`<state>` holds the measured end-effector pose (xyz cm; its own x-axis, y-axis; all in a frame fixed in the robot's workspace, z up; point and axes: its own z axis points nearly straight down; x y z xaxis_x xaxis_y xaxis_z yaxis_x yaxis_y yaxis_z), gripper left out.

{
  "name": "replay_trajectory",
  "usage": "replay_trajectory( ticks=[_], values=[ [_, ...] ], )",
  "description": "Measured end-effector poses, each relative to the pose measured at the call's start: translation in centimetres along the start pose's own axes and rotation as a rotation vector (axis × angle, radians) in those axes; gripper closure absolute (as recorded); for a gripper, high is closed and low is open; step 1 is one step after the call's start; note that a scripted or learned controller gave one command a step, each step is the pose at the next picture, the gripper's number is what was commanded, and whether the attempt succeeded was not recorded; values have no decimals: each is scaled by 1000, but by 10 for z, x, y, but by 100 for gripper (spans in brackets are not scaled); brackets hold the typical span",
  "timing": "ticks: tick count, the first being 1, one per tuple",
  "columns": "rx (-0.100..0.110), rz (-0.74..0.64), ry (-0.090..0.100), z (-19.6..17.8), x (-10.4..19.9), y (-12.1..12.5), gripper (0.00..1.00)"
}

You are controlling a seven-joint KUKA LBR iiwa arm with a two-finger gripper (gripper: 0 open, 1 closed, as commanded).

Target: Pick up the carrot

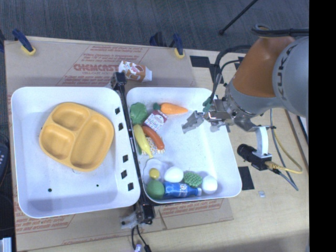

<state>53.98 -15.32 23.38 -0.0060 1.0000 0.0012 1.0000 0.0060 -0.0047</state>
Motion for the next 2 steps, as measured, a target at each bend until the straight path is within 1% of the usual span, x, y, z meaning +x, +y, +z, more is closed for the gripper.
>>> replay_trajectory(
  ticks=[1,2],
  values=[
    [-9,105,-2,139,48,38,0],
    [-3,-189,-2,113,-5,32,0]
  ],
)
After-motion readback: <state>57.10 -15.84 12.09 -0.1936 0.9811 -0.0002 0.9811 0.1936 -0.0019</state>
